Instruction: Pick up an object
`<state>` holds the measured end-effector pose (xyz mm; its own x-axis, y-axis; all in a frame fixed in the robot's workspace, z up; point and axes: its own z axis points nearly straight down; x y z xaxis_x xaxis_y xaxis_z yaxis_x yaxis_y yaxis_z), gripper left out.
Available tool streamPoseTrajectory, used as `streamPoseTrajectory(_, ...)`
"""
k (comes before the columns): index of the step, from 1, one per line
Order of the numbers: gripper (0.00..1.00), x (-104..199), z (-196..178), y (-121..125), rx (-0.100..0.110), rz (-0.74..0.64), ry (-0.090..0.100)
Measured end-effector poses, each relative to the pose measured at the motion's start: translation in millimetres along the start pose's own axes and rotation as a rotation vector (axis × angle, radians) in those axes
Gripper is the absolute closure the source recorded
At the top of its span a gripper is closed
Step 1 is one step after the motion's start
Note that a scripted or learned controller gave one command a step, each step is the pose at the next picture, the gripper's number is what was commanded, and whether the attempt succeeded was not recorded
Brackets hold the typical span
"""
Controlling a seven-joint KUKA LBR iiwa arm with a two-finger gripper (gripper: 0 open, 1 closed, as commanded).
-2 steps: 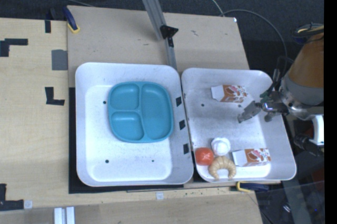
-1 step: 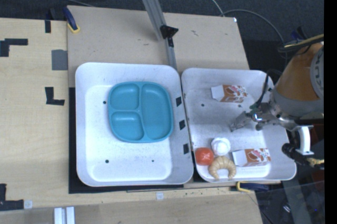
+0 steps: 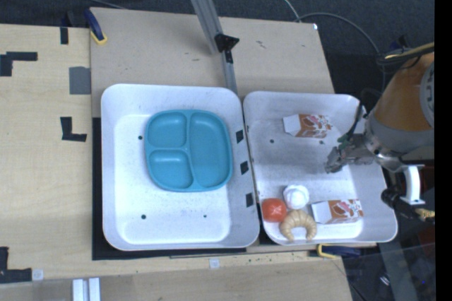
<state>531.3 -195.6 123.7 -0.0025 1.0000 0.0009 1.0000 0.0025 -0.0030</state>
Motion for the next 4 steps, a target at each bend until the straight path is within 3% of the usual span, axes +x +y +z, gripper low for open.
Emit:
streamPoseTrajectory(2,1.0,-5.0,-81.2,8.0,-0.005,0.001,-0.002)
streamPoseTrajectory(4,1.0,106.9,-74.0,3.1,0.0,-0.005,0.002)
